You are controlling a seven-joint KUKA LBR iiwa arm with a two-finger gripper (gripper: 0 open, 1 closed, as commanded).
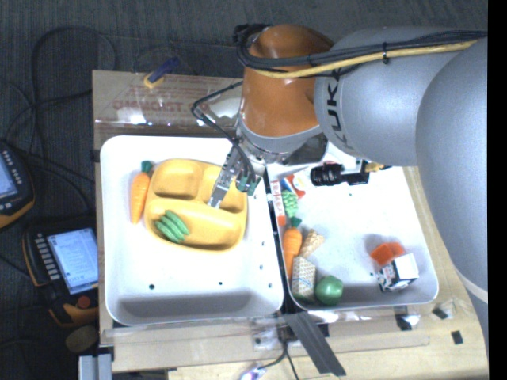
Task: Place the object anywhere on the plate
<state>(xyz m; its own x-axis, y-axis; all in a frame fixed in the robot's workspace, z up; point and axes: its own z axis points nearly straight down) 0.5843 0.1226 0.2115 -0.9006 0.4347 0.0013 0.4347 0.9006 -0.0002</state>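
Note:
A yellow sectioned plate (207,228) lies in the left bin (182,295). On the plate's front left part rests a green ribbed toy vegetable (172,226). My gripper (231,187) hangs over the plate's right side, to the right of the green vegetable and apart from it. The gripper is open with nothing between its fingers. An orange toy carrot (139,195) lies in the bin just off the plate's left edge.
The right bin (356,212) holds a second carrot (291,241), a green ball (329,290), an orange piece (386,252), a small white box (398,272) and several other toys along its left wall. The arm covers both bins' back middle.

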